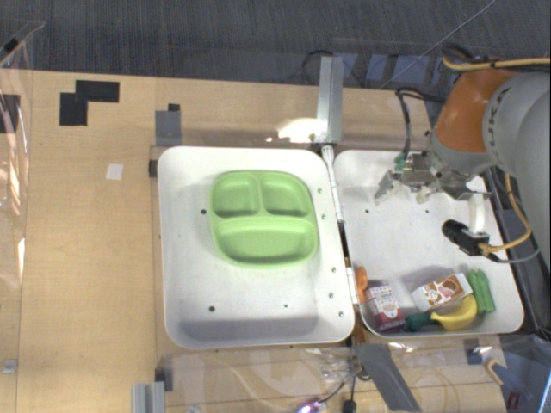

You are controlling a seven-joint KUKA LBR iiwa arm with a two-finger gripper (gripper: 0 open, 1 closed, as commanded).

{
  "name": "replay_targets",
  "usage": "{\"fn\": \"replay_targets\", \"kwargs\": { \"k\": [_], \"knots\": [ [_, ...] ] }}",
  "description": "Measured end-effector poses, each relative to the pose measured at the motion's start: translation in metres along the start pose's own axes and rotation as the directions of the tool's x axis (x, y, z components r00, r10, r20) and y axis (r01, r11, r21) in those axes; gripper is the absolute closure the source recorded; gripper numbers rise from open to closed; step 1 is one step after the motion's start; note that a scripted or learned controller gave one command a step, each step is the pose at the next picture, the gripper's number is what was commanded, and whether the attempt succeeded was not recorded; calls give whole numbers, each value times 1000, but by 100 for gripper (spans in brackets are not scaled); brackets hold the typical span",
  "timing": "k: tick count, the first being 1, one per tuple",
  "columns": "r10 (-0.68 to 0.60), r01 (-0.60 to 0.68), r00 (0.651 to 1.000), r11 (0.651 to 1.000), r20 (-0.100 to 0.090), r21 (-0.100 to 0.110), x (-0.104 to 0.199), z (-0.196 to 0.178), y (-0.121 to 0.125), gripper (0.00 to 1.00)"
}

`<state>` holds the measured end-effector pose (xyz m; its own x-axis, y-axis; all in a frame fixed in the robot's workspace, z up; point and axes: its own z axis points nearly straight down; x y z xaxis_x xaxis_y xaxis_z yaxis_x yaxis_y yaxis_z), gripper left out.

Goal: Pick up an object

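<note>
My gripper (403, 189) hangs over the far part of the right bin (405, 239), below the arm's orange band. Its two fingers are spread open with nothing between them. The objects lie piled along the bin's near edge, well apart from the gripper: a small white carton (443, 292), a yellow banana (458, 315), a green block (481, 289), a red and purple packet (383, 305) and a small orange piece (362, 276). A dark green item (418, 321) lies partly under the banana.
The left bin (185, 231) holds a light green divided plate (263, 217). A metal divider rail (337, 222) runs between the bins. A black cable plug (461, 236) hangs off the arm over the right bin's right side.
</note>
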<state>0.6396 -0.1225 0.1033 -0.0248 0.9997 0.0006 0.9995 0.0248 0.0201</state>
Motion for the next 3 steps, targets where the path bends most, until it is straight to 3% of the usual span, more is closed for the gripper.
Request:
{"fn": "replay_targets", "kwargs": {
  "k": [1,2,3],
  "knots": [
    [-52,52,999,999,1,10,7,15,20,0],
    [-128,128,992,992,1,7,19,12,-14,0],
    [157,-157,988,988,4,11,24,16,32,0]
  ]
}}
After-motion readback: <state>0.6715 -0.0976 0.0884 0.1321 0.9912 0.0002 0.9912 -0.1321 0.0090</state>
